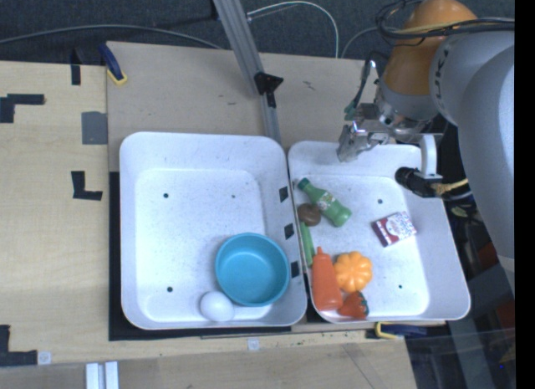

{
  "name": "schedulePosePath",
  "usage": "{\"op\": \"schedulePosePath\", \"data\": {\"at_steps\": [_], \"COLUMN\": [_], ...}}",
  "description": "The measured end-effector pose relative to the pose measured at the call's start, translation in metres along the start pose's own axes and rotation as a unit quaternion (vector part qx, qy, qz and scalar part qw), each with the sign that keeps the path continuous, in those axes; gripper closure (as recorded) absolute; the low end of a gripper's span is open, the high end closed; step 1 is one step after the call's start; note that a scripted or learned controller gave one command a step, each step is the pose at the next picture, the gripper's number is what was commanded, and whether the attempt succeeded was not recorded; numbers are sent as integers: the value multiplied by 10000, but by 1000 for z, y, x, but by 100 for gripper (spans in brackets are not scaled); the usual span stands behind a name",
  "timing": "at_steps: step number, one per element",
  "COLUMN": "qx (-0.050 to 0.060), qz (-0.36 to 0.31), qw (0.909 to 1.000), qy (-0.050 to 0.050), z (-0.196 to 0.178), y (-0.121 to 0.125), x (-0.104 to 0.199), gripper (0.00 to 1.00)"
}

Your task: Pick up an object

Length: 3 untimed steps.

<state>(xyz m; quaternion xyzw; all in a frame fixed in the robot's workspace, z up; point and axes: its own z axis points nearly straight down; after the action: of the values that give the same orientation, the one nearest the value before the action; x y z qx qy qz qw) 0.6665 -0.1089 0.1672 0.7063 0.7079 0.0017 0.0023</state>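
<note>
Hand hung over the far rim of the right bin, nothing between its fingers; couldn't tell whether they were apart or together. Nearest pick looked like the green bottle, toward 7 o'clock from the hand, long axis running 10-to-4. Red packet lay toward 5 o'clock, orange pumpkin farther at 6. Blue bowl sat in the left bin, well apart.

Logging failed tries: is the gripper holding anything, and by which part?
Nothing is held: the gripper hangs over the right bin's far rim, apart from every item.
</note>
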Motion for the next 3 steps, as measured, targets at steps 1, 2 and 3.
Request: {"op": "schedulePosePath", "data": {"at_steps": [1,2,3], "qx": [7,2,43], "qz": [-1,0,-6], "qw": [10000,10000,10000], "qy": [2,0,4], "z": [-46,-97,-86], "y": [8,10,-12], "x": [3,4,41], "gripper": [100,100,100]}}
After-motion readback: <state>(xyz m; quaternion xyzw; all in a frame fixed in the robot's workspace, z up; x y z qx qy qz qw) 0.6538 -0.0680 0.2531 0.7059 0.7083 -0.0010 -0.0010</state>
